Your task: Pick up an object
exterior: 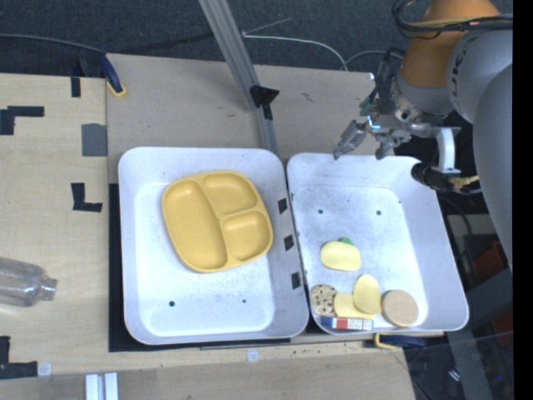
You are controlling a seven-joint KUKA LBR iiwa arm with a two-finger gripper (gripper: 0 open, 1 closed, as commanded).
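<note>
While pincer (pixel 364 142) gapes above right bin (pixel 433 223), pale yellow lemon-like toy (pixel 341 256), green-tipped.

The bench (pixel 191 111) is light wood with black tape marks (pixel 23 117) on its left side. Behind it lies dark blue-grey carpet (pixel 100 11) with thin cables (pixel 50 42) running over it. A silver metal rail (pixel 229 40) slants down onto the bench. A clear plastic bottle (pixel 23 282) lies at the left edge. The light is soft and even.
</note>
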